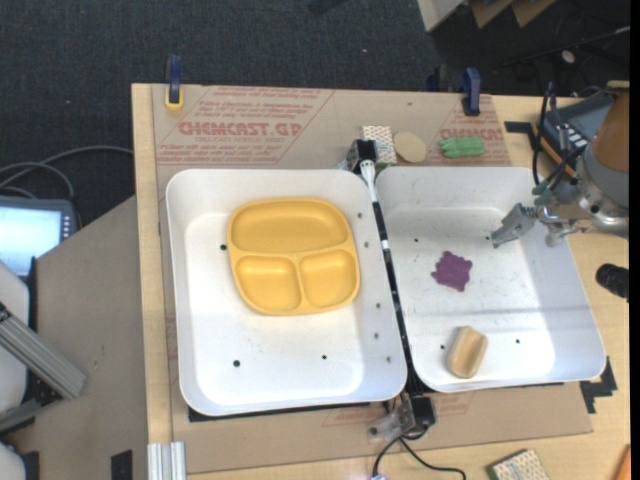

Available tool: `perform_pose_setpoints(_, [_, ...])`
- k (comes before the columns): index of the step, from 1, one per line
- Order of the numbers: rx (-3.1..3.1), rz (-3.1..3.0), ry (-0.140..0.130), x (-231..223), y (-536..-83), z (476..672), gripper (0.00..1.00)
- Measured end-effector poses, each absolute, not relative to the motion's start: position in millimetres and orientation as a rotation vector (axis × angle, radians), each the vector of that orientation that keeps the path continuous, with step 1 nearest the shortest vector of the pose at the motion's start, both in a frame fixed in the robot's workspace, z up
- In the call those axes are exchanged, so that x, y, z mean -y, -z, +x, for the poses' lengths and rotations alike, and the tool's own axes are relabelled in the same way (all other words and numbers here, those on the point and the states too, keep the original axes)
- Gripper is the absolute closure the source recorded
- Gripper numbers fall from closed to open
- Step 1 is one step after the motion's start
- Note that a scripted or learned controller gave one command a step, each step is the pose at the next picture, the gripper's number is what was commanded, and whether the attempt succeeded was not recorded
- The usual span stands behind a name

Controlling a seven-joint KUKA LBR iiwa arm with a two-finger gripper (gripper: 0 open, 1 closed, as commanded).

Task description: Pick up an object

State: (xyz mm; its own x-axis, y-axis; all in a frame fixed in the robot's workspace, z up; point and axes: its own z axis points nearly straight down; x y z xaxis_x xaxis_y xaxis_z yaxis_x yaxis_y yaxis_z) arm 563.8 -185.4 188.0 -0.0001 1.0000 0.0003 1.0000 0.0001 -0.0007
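Seen from above at a slant, the surface [150, 268] carries two shallow white bins side by side. The left bin [200, 368] holds a yellow divided plate [293, 254], lying flat near its upper middle with one long compartment at the top and two smaller ones below. The right bin [560, 348] holds a small purple object [452, 269] near its centre and a tan cylinder-shaped object [466, 352] lying near its lower edge, well apart from the purple one. The arm [610, 168] comes in from the right, and its end effector [510, 226] hangs over the upper right part of the right bin, up and to the right of the purple object and not touching it. Whether the end effector is spread or closed cannot be told from this angle; nothing shows gripped in it. Beyond the bins, on the brown board [250, 118], lie a green object [462, 147] and a round tan disc [410, 147], close to each other.
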Motion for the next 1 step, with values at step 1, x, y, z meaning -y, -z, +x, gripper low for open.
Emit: perform_pose_setpoints(1, [2.222,-2.215,-0.001,125.0,-115.6,581.6,0.0])
